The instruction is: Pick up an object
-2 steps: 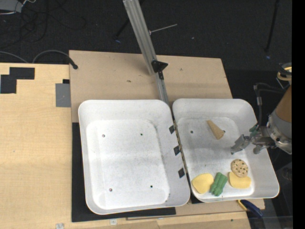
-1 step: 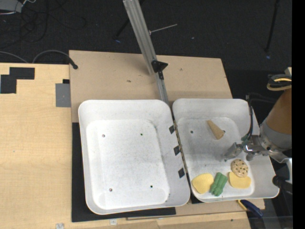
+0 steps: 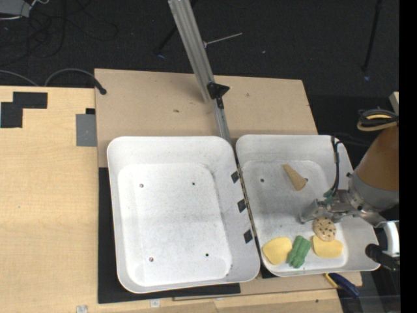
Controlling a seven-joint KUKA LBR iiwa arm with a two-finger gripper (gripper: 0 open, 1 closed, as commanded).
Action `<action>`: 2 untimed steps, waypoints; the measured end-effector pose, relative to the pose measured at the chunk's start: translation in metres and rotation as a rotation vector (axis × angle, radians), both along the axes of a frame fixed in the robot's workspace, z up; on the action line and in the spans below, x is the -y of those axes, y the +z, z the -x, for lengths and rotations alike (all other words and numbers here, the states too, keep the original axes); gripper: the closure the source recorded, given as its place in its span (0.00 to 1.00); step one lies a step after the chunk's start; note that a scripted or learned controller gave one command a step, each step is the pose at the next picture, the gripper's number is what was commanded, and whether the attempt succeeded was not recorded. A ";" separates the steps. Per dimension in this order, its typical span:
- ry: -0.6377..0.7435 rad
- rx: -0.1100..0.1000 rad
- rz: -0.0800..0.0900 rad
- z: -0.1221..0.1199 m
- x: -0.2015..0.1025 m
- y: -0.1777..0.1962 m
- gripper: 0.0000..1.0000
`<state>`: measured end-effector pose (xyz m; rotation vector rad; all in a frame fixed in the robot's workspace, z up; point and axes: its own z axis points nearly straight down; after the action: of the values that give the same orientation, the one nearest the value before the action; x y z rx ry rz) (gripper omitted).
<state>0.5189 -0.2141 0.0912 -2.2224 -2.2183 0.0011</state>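
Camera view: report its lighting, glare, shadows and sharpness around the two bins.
Camera view: even overhead light; the left bin and right bin look bright white without hard glare; shadows are soft and short beneath the tan wedge and the tool; the floor beyond the bench is very dark; the image is grainy, and small items such as the brown cookie-like piece look soft.

The arm (image 3: 381, 168) reaches in from the right side of the view, its orange band above a grey wrist. The wrist bends down and toward the left, carrying the hand (image 3: 320, 217) low over the right-hand white bin (image 3: 273, 152), toward that bin's near right part. A dark cable runs up along the wrist. The hand's metal parts point leftward.
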 end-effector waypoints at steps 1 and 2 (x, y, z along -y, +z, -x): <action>-0.005 0.001 -0.001 0.000 0.001 0.011 1.00; 0.002 0.003 0.001 0.007 -0.004 0.058 1.00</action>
<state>0.5124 -0.2101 0.1494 -2.2227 -2.2220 -0.0015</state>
